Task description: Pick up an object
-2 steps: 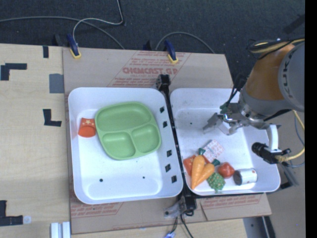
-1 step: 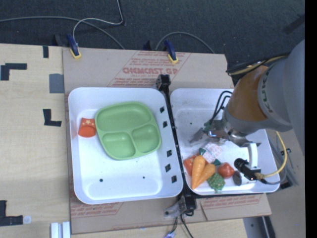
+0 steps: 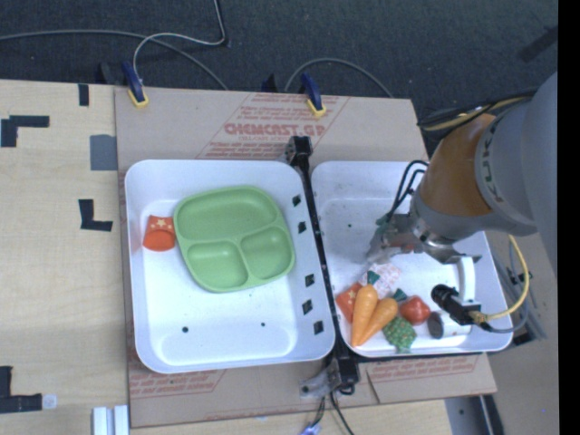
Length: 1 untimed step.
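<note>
Toy food sits in a heap in the right bin (image 3: 344,198): two smooth orange carrots (image 3: 365,312), a round red tomato (image 3: 415,310), a bumpy green bit (image 3: 400,333). Just above the heap hangs the pincer (image 3: 388,246), likely ready to grab one. I cannot tell how wide it is. A green tray (image 3: 236,237) lies in the left bin (image 3: 217,343).

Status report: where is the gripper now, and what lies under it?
Gripper low in right white bin, over toy pile. Orange plastic carrot just below, not seen held. Red tomato toy and green leafy toy crowd it.
</note>
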Tool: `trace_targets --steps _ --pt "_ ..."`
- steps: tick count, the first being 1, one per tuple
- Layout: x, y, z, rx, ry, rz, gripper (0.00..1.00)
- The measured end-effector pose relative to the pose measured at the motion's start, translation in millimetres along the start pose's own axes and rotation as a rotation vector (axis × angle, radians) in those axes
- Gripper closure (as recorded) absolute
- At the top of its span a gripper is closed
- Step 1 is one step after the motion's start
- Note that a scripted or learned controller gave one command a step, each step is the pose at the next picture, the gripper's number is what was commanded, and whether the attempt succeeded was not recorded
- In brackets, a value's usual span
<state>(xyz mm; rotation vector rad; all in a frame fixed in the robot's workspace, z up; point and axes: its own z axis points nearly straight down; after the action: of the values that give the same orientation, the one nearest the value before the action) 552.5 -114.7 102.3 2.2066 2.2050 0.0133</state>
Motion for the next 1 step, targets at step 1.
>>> trace_targets --steps 1 --pt "61.6 50.0 -82.0 0.021 0.010 -0.003 1.00"
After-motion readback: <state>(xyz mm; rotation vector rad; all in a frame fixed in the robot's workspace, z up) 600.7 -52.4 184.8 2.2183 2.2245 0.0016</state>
